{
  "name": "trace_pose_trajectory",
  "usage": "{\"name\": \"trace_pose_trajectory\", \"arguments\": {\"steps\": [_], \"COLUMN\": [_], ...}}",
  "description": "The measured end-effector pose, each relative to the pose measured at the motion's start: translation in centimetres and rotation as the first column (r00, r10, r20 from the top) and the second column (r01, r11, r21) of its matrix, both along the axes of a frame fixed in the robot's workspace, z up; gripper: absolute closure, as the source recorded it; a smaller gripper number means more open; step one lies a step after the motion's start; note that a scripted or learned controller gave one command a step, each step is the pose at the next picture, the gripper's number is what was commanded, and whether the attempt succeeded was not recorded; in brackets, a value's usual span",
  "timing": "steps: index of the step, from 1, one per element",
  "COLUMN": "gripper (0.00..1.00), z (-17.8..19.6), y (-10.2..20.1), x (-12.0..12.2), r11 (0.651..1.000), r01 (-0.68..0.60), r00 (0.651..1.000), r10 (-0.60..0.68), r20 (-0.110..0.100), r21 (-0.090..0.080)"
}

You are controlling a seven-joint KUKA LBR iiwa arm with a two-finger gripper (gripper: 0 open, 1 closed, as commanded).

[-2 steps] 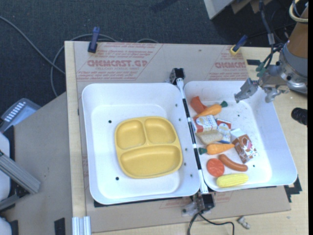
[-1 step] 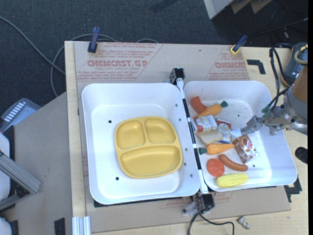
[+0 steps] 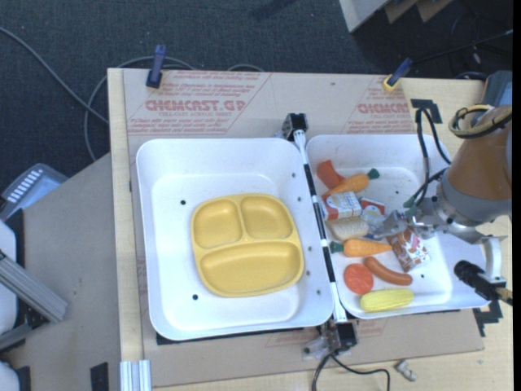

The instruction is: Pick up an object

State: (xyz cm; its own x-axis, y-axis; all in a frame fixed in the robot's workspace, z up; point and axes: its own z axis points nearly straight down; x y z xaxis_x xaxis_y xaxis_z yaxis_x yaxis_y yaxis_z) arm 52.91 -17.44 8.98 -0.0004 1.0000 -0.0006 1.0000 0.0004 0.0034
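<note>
At the frame's right, the gripper [image 3: 396, 222] hangs low in the right bin [image 3: 391, 148] among crowded toy food [image 3: 370, 251], apparently seeking a grasp; its state I cannot tell.

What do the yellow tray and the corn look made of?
Tray: likely moulded plastic, matte yellow, with three smooth, rounded compartments and an even colour. Corn: apparently toy plastic or rubber, uniform yellow with a slight sheen; too small to tell which. Both bins look like glossy white thin plastic.
</note>
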Motion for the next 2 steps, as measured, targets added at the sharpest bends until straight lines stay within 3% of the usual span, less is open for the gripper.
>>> {"name": "trace_pose_trajectory", "arguments": {"steps": [1,2], "gripper": [1.00,1.00], "z": [0.9,9.5], "y": [0.0,8.5], "x": [0.0,5.0], "r11": [1.000,1.000], "r01": [0.001,-0.002], "r00": [1.000,1.000], "r10": [-0.001,0.002], "r20": [0.002,-0.002], "r21": [0.000,0.001]}}
